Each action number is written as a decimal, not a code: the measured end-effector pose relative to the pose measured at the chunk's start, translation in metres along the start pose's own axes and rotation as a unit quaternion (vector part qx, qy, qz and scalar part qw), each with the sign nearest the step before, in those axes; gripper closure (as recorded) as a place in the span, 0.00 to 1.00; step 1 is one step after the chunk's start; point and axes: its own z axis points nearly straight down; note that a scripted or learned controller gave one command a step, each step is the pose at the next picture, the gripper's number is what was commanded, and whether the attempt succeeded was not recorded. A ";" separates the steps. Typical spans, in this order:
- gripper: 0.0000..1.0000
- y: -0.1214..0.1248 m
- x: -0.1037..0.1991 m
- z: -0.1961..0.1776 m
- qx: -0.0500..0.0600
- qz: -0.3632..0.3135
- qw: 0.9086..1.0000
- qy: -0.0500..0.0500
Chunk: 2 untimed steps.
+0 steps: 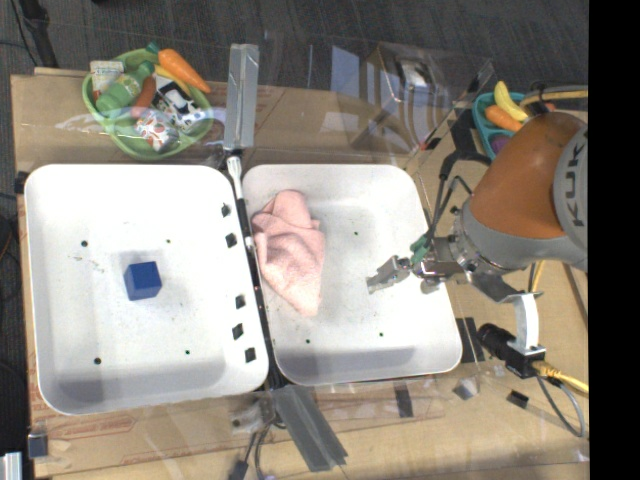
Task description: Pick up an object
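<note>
Bright, even overhead light; slightly soft, low-detail picture.
The two shallow white plastic bins [60, 268] glare near-white, with soft grey shadows pooled along their near walls. The crumpled pink cloth [290, 248] casts only a faint shadow. Behind them, clear plastic panels [400, 78] carry pale reflections; the dark carpeted floor [350, 8] beyond stays dim.

– What is the bench [40, 98] like?
– A brown, cardboard-coloured top. Two shallow white bins sit on it side by side, touching along their inner edges: the left bin [60, 268] and the right bin [375, 203].
– Anything else on it?
– At the far left, just beyond the left bin, a green bowl [128, 149]. A grey strip [241, 93] lies beyond the seam between the bins, and another grey strip [310, 430] lies on the near side. At the far right stands a small teal tub [484, 120].
</note>
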 end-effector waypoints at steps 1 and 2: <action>0.00 0.054 0.034 0.073 0.001 0.044 0.999 0.000; 0.00 0.135 0.044 0.109 0.000 0.102 0.995 0.000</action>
